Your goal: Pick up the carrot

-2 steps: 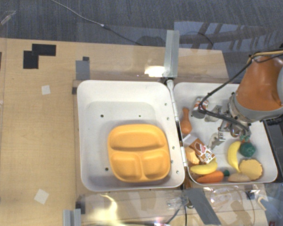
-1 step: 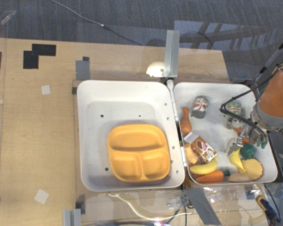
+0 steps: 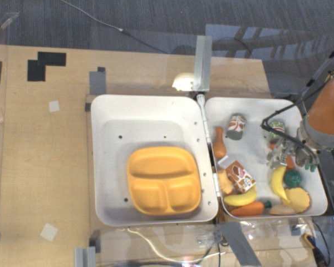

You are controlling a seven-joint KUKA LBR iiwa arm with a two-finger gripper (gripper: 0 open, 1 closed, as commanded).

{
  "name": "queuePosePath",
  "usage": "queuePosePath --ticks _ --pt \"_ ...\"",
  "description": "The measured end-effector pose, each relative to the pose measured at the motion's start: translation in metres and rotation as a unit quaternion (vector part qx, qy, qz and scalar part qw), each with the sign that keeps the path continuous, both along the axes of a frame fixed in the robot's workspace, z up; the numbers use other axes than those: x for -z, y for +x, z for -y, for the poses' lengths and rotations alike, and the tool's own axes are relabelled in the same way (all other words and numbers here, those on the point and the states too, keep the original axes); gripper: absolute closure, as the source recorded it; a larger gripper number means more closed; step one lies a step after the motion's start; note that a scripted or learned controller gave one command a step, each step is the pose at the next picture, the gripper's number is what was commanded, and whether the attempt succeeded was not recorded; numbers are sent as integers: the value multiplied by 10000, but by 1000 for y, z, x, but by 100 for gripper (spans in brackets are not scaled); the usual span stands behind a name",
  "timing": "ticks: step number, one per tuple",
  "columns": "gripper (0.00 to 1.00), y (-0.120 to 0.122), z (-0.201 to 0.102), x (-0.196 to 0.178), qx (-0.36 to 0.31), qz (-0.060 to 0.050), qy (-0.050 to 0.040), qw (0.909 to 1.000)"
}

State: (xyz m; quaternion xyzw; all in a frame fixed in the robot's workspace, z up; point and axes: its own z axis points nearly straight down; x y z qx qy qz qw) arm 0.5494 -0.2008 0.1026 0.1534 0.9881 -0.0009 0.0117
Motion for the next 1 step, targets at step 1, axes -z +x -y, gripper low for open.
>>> queuePosePath --ticks 1 --pt "100 -50 5 3 -1454 -77 -4 9893"
